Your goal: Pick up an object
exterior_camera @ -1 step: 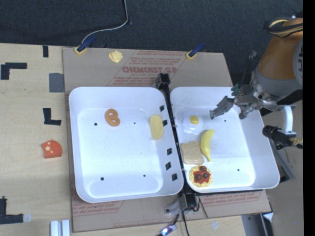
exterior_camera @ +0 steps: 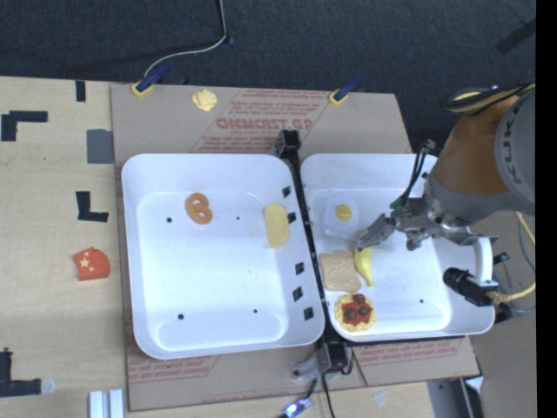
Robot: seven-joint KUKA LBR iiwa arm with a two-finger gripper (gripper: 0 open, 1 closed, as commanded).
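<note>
My arm: I reach in from the right, grey with the orange band [exterior_camera: 474,159] above my wrist, leaning down over the right bin [exterior_camera: 435,320].

My fingers [exterior_camera: 370,238]: low in the right bin, pointing left, their tips at the upper end of the banana. How far apart they stand I cannot tell; the dark tips blur together against the white floor, and I see nothing clearly between them.

Banana [exterior_camera: 364,265]: small and yellow, lying on the right bin's floor just below my tips, touching or nearly touching them, its lower end beside the bread.

Bread slice [exterior_camera: 339,271]: tan, flat on the floor, just left of the banana.

Fried egg [exterior_camera: 342,213]: white with a yellow yolk, up and left of my tips, near the divider.

Pizza piece [exterior_camera: 355,312]: round, yellow with red topping, near the front wall of the right bin, below the bread.

Left bin [exterior_camera: 144,177]: holds an orange pretzel [exterior_camera: 199,208] toward its back left and a pale yellow piece [exterior_camera: 277,225] by its right wall, well apart from each other.

Bench [exterior_camera: 43,233]: a red piece [exterior_camera: 92,264] lies left of the bins; a small yellow lump [exterior_camera: 204,100] sits on the cardboard [exterior_camera: 252,124] behind the left bin.
</note>
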